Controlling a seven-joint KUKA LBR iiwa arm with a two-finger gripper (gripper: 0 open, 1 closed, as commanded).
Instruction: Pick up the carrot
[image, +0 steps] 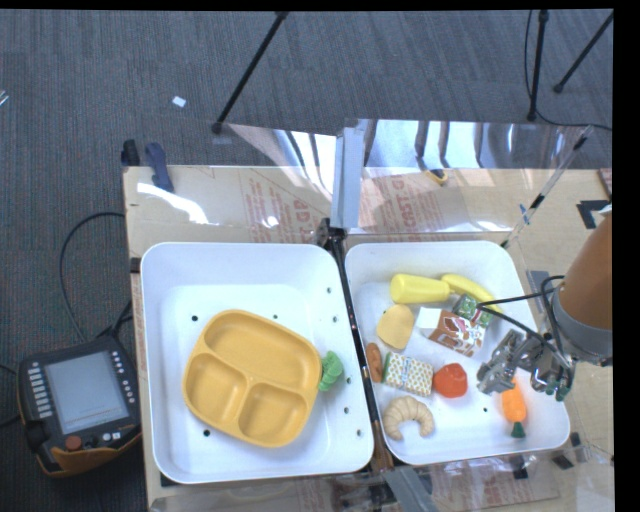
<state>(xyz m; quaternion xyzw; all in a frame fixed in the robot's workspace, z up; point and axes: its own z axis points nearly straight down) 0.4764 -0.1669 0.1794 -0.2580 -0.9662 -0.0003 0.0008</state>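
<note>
The carrot (513, 405), a small orange piece with a green stub at its near end, lies on the floor of the right bin (500, 262) close to the bin's near right corner. My gripper (522, 385) hangs just over the carrot's far end, reaching in from the right. Its two metal fingers (496, 368) stand apart, one on each side of the carrot's tip, and nothing is held between them.
Left of the carrot lie a red tomato (451, 381), a patterned box (408, 373), a croissant (410, 416) and a carton (458, 332). A banana (467, 288) and a yellow cylinder (418, 289) lie further back. The left bin holds a yellow divided plate (250, 377) and a green toy (331, 371).
</note>
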